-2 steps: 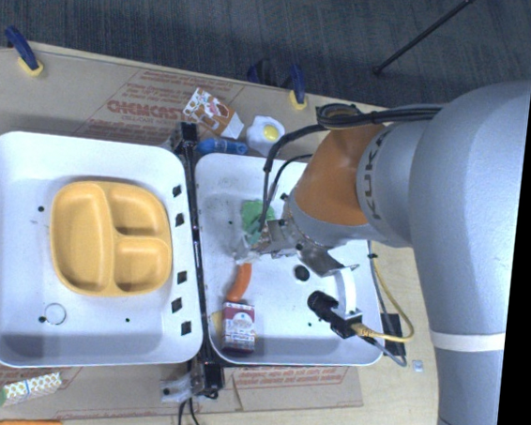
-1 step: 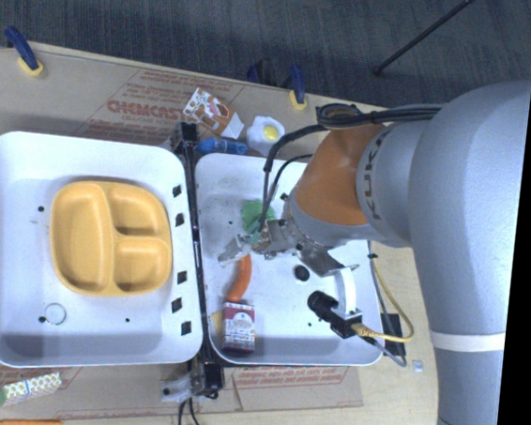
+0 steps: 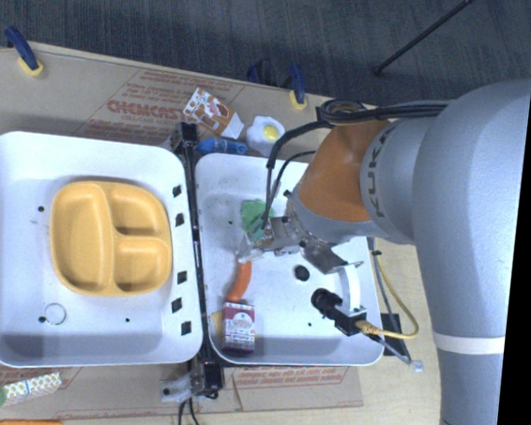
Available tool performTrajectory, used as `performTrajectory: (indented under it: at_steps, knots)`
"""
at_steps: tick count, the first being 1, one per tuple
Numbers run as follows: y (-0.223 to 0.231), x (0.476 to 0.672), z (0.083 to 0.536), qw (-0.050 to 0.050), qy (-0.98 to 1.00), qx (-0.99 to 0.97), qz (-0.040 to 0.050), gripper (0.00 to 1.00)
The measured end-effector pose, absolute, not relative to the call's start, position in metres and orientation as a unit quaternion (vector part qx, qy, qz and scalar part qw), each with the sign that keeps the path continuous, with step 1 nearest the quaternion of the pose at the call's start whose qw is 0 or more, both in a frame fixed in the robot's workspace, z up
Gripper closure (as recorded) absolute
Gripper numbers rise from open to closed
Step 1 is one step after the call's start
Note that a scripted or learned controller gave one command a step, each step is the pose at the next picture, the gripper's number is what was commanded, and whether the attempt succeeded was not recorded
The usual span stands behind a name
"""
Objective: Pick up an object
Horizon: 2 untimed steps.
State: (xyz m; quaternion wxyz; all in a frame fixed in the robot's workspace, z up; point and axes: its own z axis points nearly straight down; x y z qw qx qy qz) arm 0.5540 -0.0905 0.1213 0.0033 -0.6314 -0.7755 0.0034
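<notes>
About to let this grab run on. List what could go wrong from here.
1. The gripper sits between the green item and the carrot, so it may nudge one and catch neither.
2. The carrot touches the red box by the bin wall, so lifting it could drag the box.
3. The bulky arm hides much of the bin, so a miss may go unseen.

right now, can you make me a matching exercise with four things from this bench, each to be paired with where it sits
Things:
1. yellow divided tray
2. orange carrot
3. small red box
4. green item

Places:
A. right bin, near its front edge
B. right bin, beside the gripper
C. left bin
D. right bin, between the green item and the red box

Pairs: 1-C, 2-D, 3-A, 4-B
</notes>
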Motion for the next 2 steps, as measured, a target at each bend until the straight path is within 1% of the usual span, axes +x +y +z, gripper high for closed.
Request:
performTrajectory:
  at_steps: [1, 2]
  knots:
    - [-0.090, 0.554, 0.121, 0.003, -0.775, -0.631, 0.0034, 0.00]
    - [-0.096, 0.548, 0.091, 0.003, -0.836, -0.549, 0.0008, 0.00]
